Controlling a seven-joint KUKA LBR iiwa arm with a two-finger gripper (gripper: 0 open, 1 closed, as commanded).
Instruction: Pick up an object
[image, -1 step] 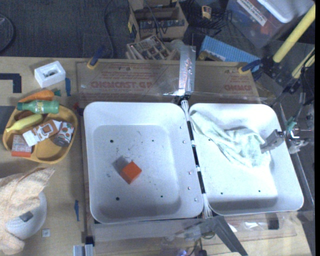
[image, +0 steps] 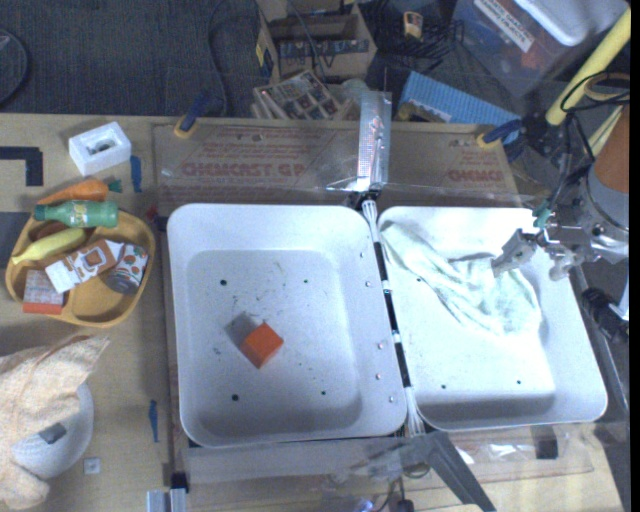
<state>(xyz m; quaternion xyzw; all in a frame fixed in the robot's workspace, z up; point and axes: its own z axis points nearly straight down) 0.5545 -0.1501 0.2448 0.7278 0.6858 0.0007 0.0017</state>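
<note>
Camera view puts the gripper (image: 522, 250) at the right of the frame, low over the upper part of the right bin (image: 580, 400). Whether it is open or closed cannot be told from this angle, and nothing can be made out in its grasp. Right under and beside it lies a crumpled pale cloth (image: 460, 285), spread from the bin's upper left corner toward its middle. The only other loose thing in the bins is an orange block (image: 263, 344), sitting in the lower middle of the left bin (image: 200, 240), well apart from the arm. Outside the bins, at the far left of the frame, a yellow bowl (image: 100, 305) holds toy food, out of play.

The likely target is the cloth. The risk: thin, white-on-white fabric lying flat gives little to pinch, so a closing grip may catch only a fold that slips out on lifting, or scrape the bin floor instead.
</note>
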